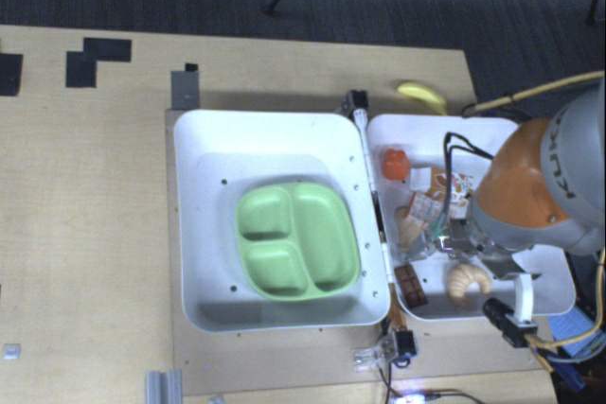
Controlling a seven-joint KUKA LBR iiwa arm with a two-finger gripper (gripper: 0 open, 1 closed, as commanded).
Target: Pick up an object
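The right bin (428, 128) holds several small things: an orange-red piece (395, 165), a clear wrapped packet (421, 206), a brown chocolate-like bar (409, 286) and a beige croissant-shaped piece (468, 280). The arm reaches in from the right, its orange band (516, 184) over the bin. My gripper (443, 238) hangs low above the packet and just above the croissant piece. The wrist hides its fingers.
The left bin (199, 232) bears a green divided tray (296, 239). A yellow banana (421, 96) lies on the bench behind the right bin. Cables and a clip (393, 350) sit at the front edge between the bins. Black marks dot the bench's far left.
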